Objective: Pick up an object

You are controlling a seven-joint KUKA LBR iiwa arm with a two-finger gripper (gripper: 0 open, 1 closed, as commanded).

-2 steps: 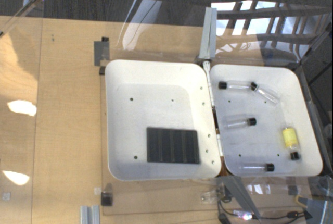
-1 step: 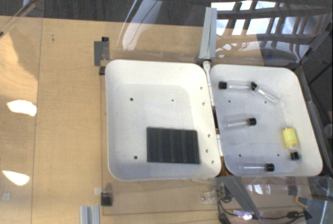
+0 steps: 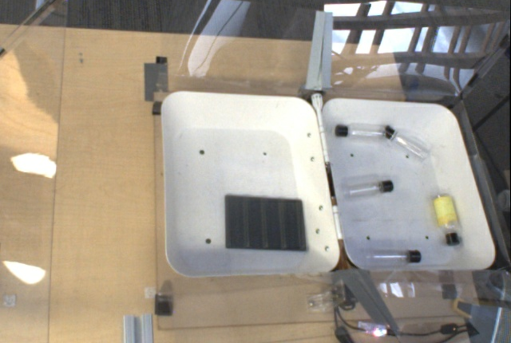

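Left white bin (image 3: 184, 174) holds a flat, ribbed black rectangular pad (image 3: 265, 223) at lower centre; right bin (image 3: 471, 174) holds clear black-capped tubes (image 3: 364, 131) and a yellow-labelled vial (image 3: 445, 211); wooden surface (image 3: 80, 174) glares; claw state unknowable.

Left bin (image 3: 184, 174) with black ribbed pad (image 3: 265, 222), right bin (image 3: 471, 174) with seemingly clear tubes (image 3: 363, 131), yellow-labelled vial (image 3: 445, 211)
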